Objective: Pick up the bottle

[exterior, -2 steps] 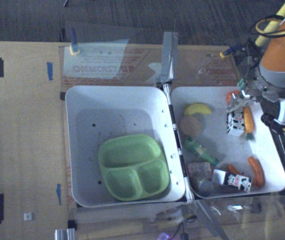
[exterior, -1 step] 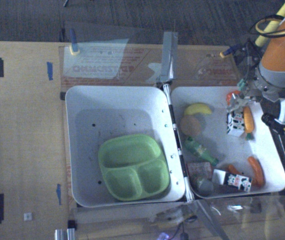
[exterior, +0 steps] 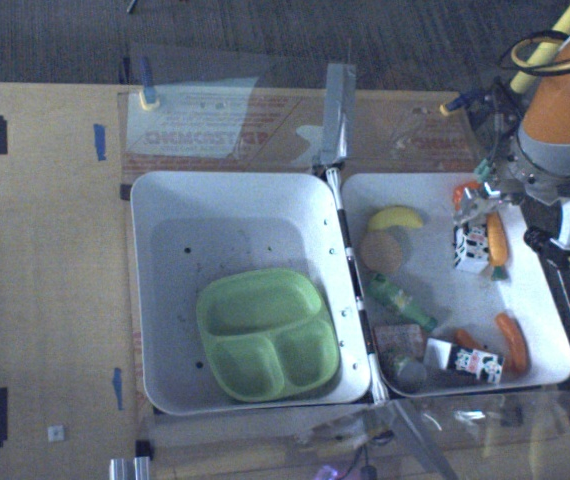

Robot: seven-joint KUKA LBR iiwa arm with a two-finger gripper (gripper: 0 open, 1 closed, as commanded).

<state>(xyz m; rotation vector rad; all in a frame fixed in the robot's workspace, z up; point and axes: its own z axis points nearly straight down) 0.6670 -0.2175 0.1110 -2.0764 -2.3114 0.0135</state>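
The green bottle lies on its side in the right bin, near that bin's left wall, slanting from upper left to lower right. My gripper hangs over the far right part of the same bin, just above a small black-and-white carton and an orange carrot. It is well to the right of the bottle and beyond it, not touching it.
Around the bottle lie a yellow lemon-like fruit, a brown ball, a dark packet, a second carton and an orange sausage-like piece. The left bin holds a green divided plate.
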